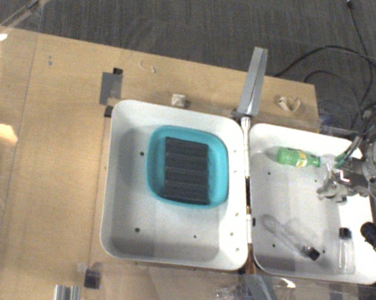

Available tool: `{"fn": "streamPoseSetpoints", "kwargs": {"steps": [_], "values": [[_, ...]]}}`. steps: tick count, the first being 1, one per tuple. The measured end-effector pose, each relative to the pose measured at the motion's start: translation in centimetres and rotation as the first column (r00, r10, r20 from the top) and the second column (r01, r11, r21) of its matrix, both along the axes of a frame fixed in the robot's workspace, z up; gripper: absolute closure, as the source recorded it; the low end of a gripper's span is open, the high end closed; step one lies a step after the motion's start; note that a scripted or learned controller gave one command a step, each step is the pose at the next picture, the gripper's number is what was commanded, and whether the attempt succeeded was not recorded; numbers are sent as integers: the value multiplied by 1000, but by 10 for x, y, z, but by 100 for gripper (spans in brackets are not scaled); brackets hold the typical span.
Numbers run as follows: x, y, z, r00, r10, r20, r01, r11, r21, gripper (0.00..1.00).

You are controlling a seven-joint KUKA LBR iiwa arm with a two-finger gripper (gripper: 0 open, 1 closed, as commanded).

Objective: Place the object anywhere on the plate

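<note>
Green bottle is seen lying on its side at the upper edge of the right bin, right of frame centre, cap end pointing right. It is taken to be the object, though two clear, see-through items low in the same bin could equally be meant; the view is too faint there to name them. Gripper is placed just right of and slightly below the bottle, close but apparently not touching. Fingers look narrow and nothing is seen between them, though at this size the gap is hard to read. Teal plate with a dark ribbed insert sits in the left bin, centre of frame, well apart from the bottle.

Step in hand is judged to be the reach for a grasp. Jaws should be spread first, aligned across the bottle's short axis, and lowered over its middle, since a round body against the bin wall may roll or slip. A lift clear of the divider between bins would be needed before the plate is approached.
</note>
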State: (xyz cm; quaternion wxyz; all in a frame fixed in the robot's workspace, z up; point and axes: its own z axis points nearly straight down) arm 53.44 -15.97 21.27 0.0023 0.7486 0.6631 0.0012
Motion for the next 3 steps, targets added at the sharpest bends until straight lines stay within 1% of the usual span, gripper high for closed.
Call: {"fn": "streamPoseSetpoints", "kwargs": {"steps": [1,2,3], "values": [[-34,78,-54,970,241,-2,-241,970,1,100],[-34,78,-54,971,241,-1,-241,971,1,0],[-46,127,-28,979,204,1,-204,979,1,0]]}}
